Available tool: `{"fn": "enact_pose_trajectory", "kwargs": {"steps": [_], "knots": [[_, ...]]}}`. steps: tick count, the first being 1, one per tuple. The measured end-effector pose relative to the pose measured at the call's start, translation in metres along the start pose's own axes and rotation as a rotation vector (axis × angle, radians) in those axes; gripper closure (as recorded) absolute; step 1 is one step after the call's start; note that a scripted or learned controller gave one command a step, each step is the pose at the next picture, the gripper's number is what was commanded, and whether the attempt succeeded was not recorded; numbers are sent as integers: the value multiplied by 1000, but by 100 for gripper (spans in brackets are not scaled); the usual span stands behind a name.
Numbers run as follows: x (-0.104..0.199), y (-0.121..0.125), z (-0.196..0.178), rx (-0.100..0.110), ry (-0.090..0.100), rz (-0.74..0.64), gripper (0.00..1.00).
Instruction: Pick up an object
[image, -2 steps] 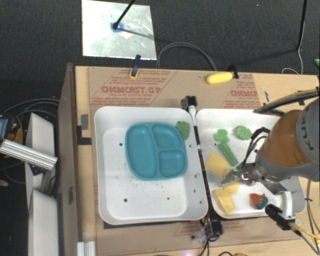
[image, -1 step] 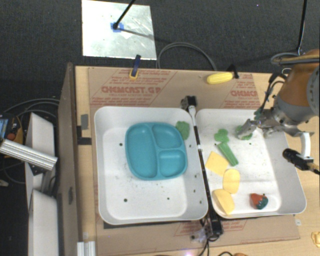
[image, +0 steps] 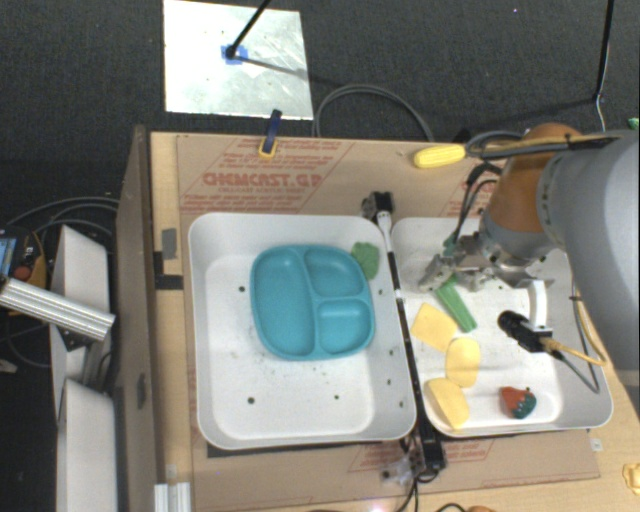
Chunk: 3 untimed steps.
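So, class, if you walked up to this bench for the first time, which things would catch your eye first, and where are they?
The big blue divided plate stands out first, lying in the left bin. Next comes the grey arm with its orange band, reaching from the right so its pincer hangs over the right bin, just above a green stick. Below that lie three pale yellow pieces and a small red and green toy.
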<state>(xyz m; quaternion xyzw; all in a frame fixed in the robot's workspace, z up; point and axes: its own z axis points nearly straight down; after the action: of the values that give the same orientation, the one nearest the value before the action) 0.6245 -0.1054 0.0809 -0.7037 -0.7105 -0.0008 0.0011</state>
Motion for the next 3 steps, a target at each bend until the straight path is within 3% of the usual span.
{"fn": "enact_pose_trajectory", "kwargs": {"steps": [1, 2, 3], "knots": [[-5, 1, -15, -5, -4, 0, 100], [-5, 1, -14, -4, -4, -1, 0], [-22, -25, -171, -16, -7, 9, 0]]}}
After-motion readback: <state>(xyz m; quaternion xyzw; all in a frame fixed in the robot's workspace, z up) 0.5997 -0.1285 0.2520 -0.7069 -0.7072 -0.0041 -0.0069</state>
